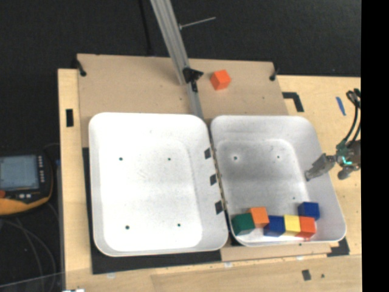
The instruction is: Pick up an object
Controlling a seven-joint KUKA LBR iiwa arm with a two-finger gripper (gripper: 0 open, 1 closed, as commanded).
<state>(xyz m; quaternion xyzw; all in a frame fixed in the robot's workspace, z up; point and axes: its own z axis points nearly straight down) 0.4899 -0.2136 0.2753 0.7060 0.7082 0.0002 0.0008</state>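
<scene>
Several coloured blocks lie along the front wall of the right bin: a green block, an orange block, a blue block, a yellow block, a red-orange block and another blue block. My gripper hangs over the right rim of that bin, behind and to the right of the blocks. It is open, one finger reaching over the bin floor, and nothing sits between the fingers.
The left bin adjoins the right one. An orange cube rests on the bench behind the bins, beside a slanted metal rail. A handheld device lies off the bench at the left.
</scene>
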